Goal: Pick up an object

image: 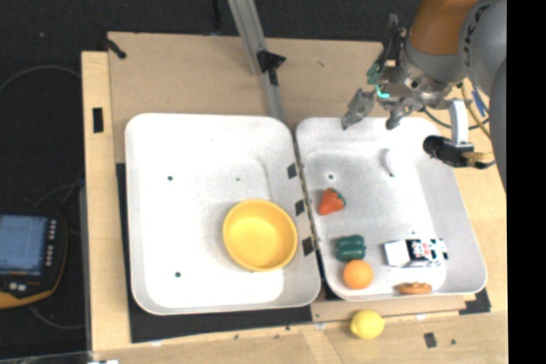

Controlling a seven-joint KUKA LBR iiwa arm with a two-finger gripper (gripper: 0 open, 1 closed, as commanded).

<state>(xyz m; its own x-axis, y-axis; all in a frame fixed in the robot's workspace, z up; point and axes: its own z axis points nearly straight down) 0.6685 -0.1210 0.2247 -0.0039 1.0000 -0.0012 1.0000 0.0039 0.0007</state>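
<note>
My gripper [373, 117] hangs over the far edge of the right bin [444, 183], its two fingers spread open with nothing between them. Below it in that bin lie a red pepper-like piece [331, 202], a dark green block [349, 248], an orange ball [357, 274], a white box with printed marks [415, 251] and a flat orange-brown item [415, 288] at the near rim. All of these sit well toward the near side, away from the gripper.
A yellow bowl [259, 234] rests in the left bin [171, 166]. A yellow lemon [367, 325] lies on the bench outside the bins. A grey metal pole [243, 8] slants up behind the bins. A black handheld pendant [26, 256] sits at the far left.
</note>
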